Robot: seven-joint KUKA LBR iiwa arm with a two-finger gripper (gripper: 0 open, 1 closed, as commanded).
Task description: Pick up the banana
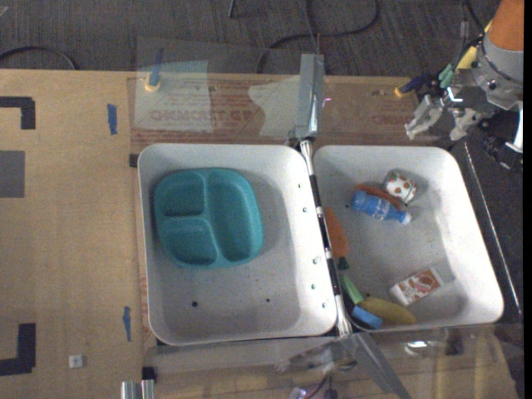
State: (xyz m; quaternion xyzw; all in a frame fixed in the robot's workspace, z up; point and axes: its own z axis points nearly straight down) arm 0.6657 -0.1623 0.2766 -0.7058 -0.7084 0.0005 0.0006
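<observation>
The banana [389, 310] lies at the right bin's [474, 223] near edge, long axis left-right, well apart from my empty, open-fingered gripper [440, 119] at the far right.

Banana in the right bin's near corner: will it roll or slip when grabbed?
The banana looks smooth and curved, so it may slip or pivot between fingers. It lies against the right bin wall beside a blue item, likely limiting rolling but crowding the grasp. Probably a light toy.

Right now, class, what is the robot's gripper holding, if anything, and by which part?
Nothing. The gripper hangs open outside the right white bin; the yellow banana lies in that bin.
</observation>
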